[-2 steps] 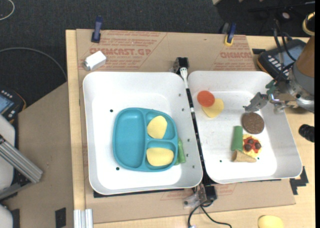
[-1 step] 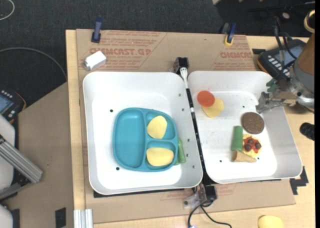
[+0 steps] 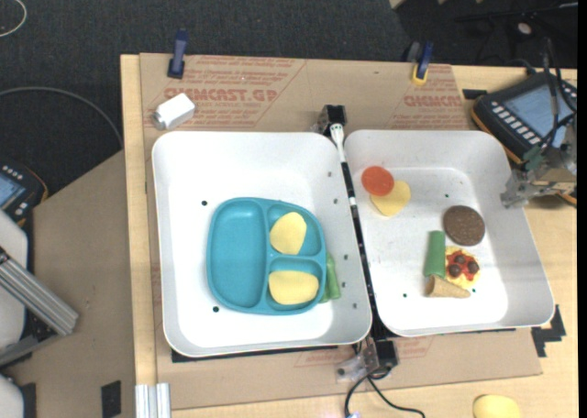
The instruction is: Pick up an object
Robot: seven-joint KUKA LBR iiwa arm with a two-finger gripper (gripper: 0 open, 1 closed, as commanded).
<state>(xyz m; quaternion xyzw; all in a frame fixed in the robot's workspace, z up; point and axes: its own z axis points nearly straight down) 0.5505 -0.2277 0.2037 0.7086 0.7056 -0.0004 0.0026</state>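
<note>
The right bin [image 3: 486, 315] holds several toy foods: an orange-red round piece [image 3: 377, 179] overlapping a pale yellow piece [image 3: 394, 200], a brown disc [image 3: 463, 225], a green strip [image 3: 434, 253] and a tan wedge with red dots [image 3: 456, 275]. In the left bin [image 3: 183, 187] lies a teal divided plate [image 3: 240, 254] with two yellow pieces [image 3: 289, 233] [image 3: 293, 286] in its small compartments. A thin green piece [image 3: 332, 279] lies against the plate's right side. My grey gripper [image 3: 523, 185] hangs at the right bin's far right rim, apart from all the pieces.
A black cable [image 3: 347, 182] runs along the seam between the bins. A control pendant [image 3: 525, 115] lies at the back right of the bench. A small white block [image 3: 174, 111] sits behind the left bin, and blue clamps [image 3: 177, 54] hold the cardboard's back edge.
</note>
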